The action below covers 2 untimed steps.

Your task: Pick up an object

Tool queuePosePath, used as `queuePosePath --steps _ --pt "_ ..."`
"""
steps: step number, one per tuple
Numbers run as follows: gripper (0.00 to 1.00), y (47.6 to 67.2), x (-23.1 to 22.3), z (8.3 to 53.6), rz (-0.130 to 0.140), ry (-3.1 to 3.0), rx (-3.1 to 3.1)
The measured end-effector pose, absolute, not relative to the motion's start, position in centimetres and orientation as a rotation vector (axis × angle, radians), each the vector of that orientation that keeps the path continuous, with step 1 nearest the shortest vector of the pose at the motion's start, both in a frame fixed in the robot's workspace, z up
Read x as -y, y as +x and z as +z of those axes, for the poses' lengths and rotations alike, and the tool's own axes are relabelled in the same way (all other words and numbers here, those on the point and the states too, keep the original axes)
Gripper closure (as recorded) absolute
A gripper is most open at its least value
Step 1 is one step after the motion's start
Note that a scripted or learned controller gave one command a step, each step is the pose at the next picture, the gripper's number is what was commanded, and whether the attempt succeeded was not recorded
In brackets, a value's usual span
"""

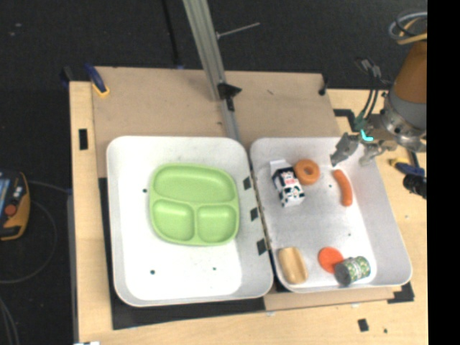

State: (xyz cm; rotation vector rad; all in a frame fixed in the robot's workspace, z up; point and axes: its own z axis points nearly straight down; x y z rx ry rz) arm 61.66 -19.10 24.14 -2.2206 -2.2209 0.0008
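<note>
Gripper (353,148) at upper right of frame, fingers spread, nothing between them, hovering above the right bin's (374,225) top edge; orange sausage (344,187) lay just below it, inside that bin

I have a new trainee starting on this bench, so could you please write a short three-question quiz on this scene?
1. True or false: the green divided plate lies in the same bin as the donut.
2. Which item lies nearest the gripper? A) bread roll B) sausage C) green can
3. Fill in: the small cow-patterned carton sits just to the ____ of the donut in the camera view.

Key: 1 false; 2 B; 3 left.
</note>
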Motion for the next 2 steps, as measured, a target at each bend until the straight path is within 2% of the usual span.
queuePosePath --steps 1,2 --pt "0.0 61.7 19.1 24.3 -0.002 -2.222 2.223" --pt "0.0 62.3 18.4 18.9 0.003 -2.218 2.225"
